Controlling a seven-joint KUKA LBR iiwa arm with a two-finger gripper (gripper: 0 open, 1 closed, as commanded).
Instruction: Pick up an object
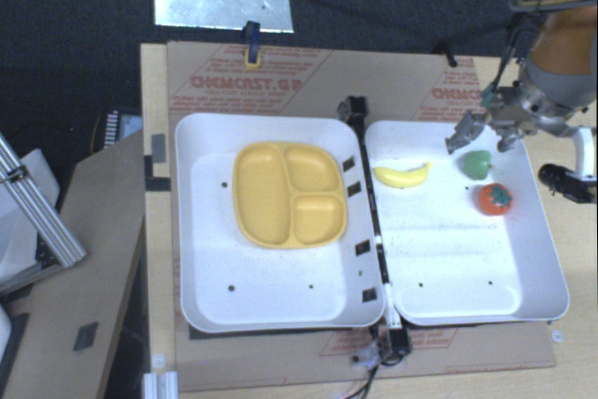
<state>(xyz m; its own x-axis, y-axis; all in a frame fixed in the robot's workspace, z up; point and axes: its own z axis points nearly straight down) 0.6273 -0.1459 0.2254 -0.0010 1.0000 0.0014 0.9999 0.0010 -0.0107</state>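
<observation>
Two white bins sit side by side on the table. Right bin (523,294) contains a banana (403,174), green fruit (477,165) and tomato (494,199). Pincer (484,138) hovers just above the green fruit, fingers spread, gripping nothing. Left bin (206,294) holds a yellow divided plate (288,194).

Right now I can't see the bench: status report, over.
End effector open above green object, holding nothing. Banana to its left, tomato beside it in right bin. Nothing blocking.
</observation>
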